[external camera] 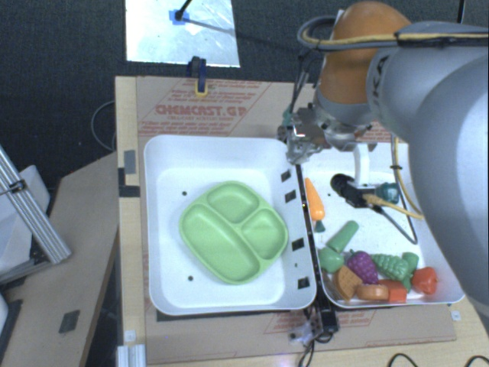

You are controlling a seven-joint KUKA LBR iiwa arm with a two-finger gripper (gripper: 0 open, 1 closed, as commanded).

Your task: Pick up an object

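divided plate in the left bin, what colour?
Light green. The plate shows plainly in the camera view, lying in the left bin.

1. We note both bins, left (164,205) and right (443,285), as smooth white plastic with a faint sheen; the black clips (296,243) along their shared edge look matt.
2. The green divided plate (233,232) reads as moulded plastic, smooth, softly glossy.
3. The toy foods appear plastic: the carrot (313,197) smooth; the purple grapes (362,266) knobbly; the tomato (424,280) shiny.
4. The arm (435,90) has a smooth grey casing, satin finish; its orange band (365,21) is glossier.
5. Under the bins we see a brown cardboard sheet (206,102), matt, with red print; the backdrop (61,44) looks like dark, rough cloth.
6. The upper panel (182,21) looks reflective, like foil.
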